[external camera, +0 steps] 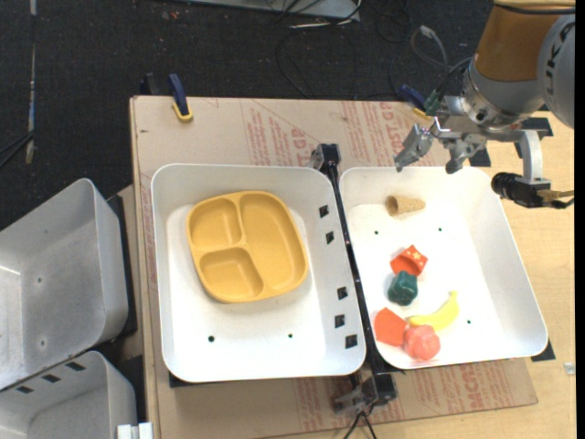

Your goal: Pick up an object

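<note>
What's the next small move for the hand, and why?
Probably lower the hand toward the tan piece, the nearest object. The hand sits above the right bin's far edge with open fingers holding nothing. The tan piece lies alone just below it, while the other toys cluster at the near end, touching each other, so it looks like the easier grasp.

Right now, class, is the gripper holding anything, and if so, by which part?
Nothing is held. The gripper hangs open above the far edge of the right bin, with bare space between its fingers; the tan piece lies below it on the bin floor.
</note>
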